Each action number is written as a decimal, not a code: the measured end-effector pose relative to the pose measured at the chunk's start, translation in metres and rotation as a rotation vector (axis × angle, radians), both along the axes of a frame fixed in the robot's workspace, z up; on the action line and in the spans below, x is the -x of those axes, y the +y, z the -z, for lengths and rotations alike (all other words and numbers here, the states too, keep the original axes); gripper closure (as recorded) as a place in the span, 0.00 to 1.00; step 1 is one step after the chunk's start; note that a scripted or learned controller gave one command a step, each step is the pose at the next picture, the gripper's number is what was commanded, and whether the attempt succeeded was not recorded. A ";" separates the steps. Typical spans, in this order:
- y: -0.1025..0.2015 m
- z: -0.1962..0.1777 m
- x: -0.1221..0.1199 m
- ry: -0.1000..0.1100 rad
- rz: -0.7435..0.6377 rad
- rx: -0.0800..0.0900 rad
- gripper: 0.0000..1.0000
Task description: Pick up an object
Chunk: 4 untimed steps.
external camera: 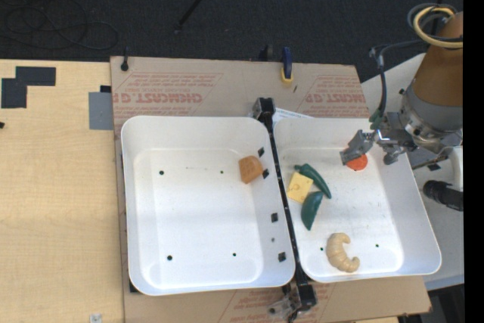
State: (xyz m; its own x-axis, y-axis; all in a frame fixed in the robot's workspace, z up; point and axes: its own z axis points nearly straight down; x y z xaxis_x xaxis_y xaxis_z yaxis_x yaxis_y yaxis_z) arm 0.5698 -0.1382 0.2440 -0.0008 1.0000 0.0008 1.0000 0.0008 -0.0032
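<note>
1. Two shallow white bins sit side by side on a cardboard sheet: the left bin and the right bin, their inner walls touching along a black clip strip.
2. One grey arm with an orange band reaches in from the right, over the far right corner of the right bin.
3. One gripper hangs at the arm's end, above the far part of the right bin; whether its fingers are spread or closed cannot be told here.
4. One cream croissant-shaped piece lies near the front of the right bin, well apart from the gripper.
5. Two green pods lie in the middle left of the right bin, one at the far side, one at the near side of the yellow block.
6. One yellow block lies between the pods, touching them.
7. One orange-brown lump rests in the left bin, near its right wall.
8. One small red object shows just beside the gripper's tip; whether it is gripped cannot be told.
</note>
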 end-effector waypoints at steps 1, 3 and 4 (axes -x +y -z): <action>0.045 0.141 -0.029 0.012 -0.002 -0.004 0.00; 0.046 0.157 0.098 0.002 0.005 -0.001 1.00; 0.079 -0.084 0.008 -0.021 -0.004 0.002 1.00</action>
State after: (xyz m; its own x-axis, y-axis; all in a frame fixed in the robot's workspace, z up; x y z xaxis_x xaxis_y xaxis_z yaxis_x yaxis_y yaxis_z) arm 0.5615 -0.0593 0.3282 -0.0046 1.0000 -0.0014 0.9998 0.0047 0.0182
